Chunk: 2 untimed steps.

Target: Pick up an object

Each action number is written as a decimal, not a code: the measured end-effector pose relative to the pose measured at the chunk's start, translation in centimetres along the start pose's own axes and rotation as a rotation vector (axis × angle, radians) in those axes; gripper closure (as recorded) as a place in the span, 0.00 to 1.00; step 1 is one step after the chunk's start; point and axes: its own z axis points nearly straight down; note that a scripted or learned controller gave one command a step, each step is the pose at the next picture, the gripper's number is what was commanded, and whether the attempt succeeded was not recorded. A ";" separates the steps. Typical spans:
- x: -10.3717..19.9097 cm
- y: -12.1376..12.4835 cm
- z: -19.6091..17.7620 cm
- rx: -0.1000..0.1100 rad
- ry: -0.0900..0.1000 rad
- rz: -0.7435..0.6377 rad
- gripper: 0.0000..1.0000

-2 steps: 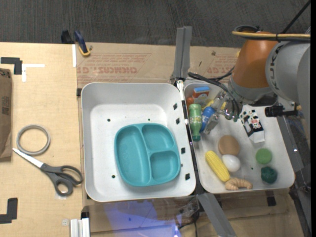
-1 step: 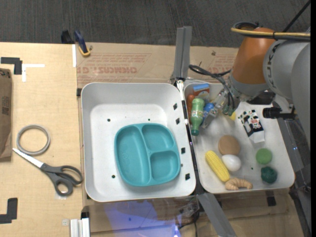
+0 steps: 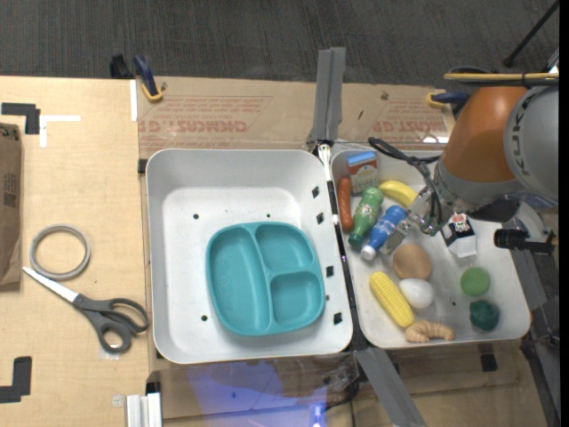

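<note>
right bin (image 3: 511, 278) cluttered; gripper (image 3: 425, 213) over blue bottle (image 3: 385, 229), banana (image 3: 397, 192).

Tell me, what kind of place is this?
Probably a robot test lab: a robot arm reaches over two white bins, one full of toy food like corn, with scissors and tape nearby.
</note>
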 end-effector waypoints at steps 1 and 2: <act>-1.1 3.0 0.0 0.001 0.000 0.101 0.00; 5.2 -1.6 0.1 0.001 0.002 0.033 0.00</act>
